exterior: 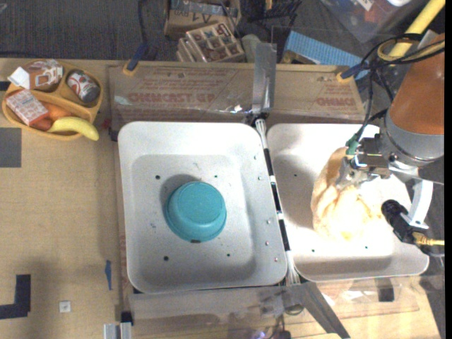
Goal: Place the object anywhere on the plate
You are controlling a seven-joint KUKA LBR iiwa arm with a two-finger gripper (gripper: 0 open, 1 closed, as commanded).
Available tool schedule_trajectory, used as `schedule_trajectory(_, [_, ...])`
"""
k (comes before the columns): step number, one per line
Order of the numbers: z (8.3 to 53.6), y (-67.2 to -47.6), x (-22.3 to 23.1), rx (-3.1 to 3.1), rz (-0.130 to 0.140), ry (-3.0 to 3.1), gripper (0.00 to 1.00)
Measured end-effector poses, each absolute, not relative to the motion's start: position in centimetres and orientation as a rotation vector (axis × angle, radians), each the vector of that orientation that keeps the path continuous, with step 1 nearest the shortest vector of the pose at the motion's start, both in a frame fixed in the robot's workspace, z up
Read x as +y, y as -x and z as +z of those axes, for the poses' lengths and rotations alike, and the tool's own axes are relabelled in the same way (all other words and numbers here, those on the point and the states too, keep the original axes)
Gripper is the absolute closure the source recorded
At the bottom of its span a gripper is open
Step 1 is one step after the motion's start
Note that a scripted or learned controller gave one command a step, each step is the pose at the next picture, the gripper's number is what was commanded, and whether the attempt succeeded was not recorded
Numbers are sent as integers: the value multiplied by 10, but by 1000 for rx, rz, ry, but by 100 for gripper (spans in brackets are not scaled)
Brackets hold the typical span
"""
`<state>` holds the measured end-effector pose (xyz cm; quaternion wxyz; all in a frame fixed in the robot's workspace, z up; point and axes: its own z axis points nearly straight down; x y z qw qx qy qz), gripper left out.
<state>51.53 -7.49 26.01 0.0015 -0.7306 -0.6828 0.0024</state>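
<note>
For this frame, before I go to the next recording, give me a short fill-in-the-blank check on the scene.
1. The teal plate sits in the ____ bin.
2. The pale yellowish object lies in the ____ bin.
3. The gripper is over the ____ bin, at the object's upper edge.
4. The band above the arm's wrist is ____.

Missing words: left; right; right; orange
</note>
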Motion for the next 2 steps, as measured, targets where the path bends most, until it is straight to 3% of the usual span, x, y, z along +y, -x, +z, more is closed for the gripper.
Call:
schedule_trajectory(1, [222, -516, -74, -2144, 7, 2289, 100])
schedule_trajectory(2, [212, -533, -21, -2557, 5, 1816, 100])
